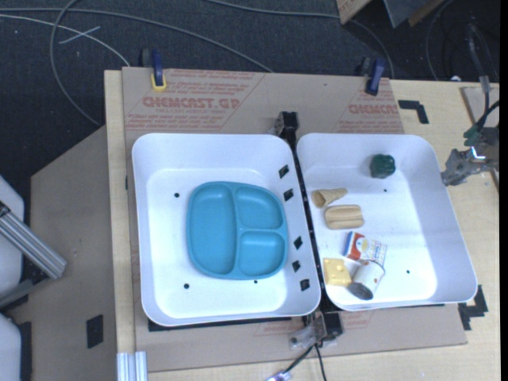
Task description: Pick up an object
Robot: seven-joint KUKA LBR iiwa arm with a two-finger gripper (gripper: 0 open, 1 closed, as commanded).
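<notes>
At the near rim of the right bin [452, 236], a small tipped can [367, 279], a yellow block [336, 272] and a printed carton [364, 249] crowd together. Behind them lie two tan, bread-like pieces [344, 217]. Farthest back, a knobbly dark-green ball [382, 165] sits alone. It is probably the easiest pick, lying left of the jaws, which hang over the counter just outside the bin's right wall. I cannot tell whether they are apart or together.

Red print reading "CHEMCAST GP" runs across the brown board [198, 94] behind the left bin [151, 213]; a similar, partly legible red print sits behind the right bin [429, 213]. The small carton's [363, 249] label is unreadable.
</notes>
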